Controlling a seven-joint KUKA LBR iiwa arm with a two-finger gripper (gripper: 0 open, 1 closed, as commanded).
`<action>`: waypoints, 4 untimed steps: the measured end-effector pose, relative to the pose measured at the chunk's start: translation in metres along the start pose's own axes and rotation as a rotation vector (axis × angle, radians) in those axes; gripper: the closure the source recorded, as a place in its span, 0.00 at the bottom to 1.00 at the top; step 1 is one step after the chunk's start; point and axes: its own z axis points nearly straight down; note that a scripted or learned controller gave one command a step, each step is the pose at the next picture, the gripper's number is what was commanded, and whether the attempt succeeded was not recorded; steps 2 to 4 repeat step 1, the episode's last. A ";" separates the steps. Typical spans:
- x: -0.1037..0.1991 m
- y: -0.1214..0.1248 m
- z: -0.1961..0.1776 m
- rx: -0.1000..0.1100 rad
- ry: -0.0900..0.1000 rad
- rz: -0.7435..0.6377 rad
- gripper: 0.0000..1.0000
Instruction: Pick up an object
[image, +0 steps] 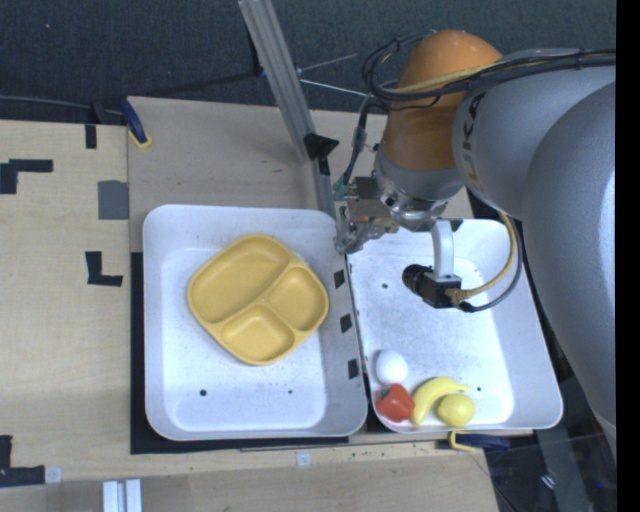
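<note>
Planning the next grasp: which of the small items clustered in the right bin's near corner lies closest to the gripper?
The white egg, at the cluster's top-left edge, nearest the gripper; the red piece, banana and yellow fruit sit farther away.

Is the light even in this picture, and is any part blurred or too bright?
Camera view: light is soft and even over both bins; the yellow divided plastic plate is sharp, with faint shadow; the near grey arm looks soft and out of focus; the small white egg is nearly washed out against the white bin.

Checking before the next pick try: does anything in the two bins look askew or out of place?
Nothing looks spilled or broken. The yellow divided plate lies turned at an angle in the left bin. The white egg, red piece and banana crowd the right bin's near corner.
</note>
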 end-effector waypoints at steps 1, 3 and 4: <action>0.051 0.015 0.022 0.002 -0.001 0.001 1.00; 0.051 0.015 0.022 0.002 -0.001 0.001 1.00; 0.051 0.015 0.022 0.002 -0.001 0.001 1.00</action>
